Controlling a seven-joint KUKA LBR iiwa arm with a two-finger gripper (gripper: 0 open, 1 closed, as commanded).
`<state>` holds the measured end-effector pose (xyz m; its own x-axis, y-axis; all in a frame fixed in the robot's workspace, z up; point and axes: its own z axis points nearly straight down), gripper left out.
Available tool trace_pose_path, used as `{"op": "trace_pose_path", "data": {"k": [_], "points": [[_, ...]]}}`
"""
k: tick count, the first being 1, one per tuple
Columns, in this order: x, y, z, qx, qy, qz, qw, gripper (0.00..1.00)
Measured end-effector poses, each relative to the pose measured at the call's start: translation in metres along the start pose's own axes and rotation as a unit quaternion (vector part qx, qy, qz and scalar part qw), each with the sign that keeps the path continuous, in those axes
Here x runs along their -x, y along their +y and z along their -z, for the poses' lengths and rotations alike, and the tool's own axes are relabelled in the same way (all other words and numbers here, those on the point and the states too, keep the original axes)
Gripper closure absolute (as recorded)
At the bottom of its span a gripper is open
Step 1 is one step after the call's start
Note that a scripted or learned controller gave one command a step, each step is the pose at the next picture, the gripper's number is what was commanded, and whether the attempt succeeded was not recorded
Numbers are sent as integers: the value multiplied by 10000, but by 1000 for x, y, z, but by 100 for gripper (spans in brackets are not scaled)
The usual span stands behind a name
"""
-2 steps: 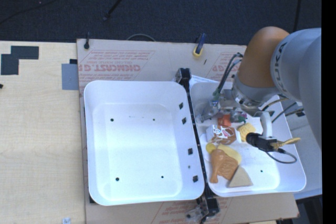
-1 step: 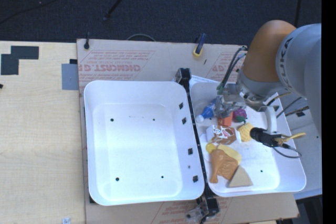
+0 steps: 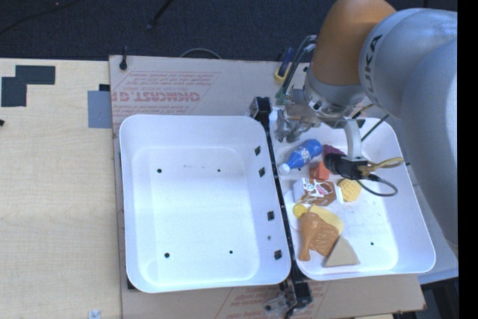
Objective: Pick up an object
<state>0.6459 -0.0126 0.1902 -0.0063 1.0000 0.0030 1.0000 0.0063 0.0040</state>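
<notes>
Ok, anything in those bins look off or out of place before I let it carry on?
Nothing looks spilled or damaged. The objects are simply crowded along the left side of the right bin: a blue bottle, a yellow piece and an orange toy overlap in one pile. The gripper hangs by that bin's top-left corner.

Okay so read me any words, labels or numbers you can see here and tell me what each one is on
"KUKA": dark letters running down the grey arm, partly legible.
Red print on the cardboard sheet behind the bins: upside down, too blurred to read.
Small packet in the right bin: markings too small to read.
</notes>
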Motion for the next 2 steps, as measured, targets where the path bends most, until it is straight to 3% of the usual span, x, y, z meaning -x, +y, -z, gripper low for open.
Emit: {"op": "trace_pose_path", "data": {"k": [1,2], "points": [[-23,1,154,66,-9,-14,10000,100],[-23,-1,336,65,-14,-21,10000,100]]}}
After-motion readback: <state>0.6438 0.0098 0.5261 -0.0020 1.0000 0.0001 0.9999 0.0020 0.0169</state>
